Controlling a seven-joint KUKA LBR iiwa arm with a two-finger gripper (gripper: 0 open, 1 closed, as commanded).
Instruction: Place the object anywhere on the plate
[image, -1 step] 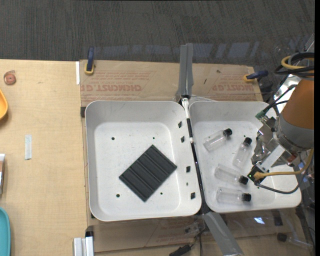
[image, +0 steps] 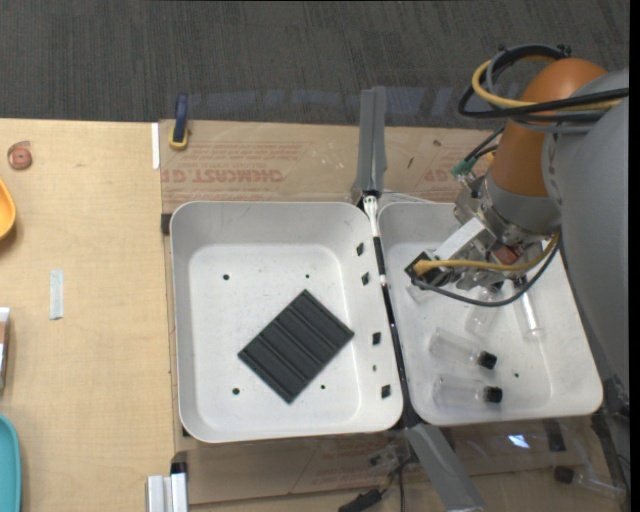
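1. The gripper sits under the wrist and a tangle of cables; its tips cannot be made out.
2. The arm is cut by the right edge and covers the far right corner of the right bin.
3. Clear small bottles in this bin are faint, their outlines unsure.
4. An orange thing and a teal thing are cut by the left edge.
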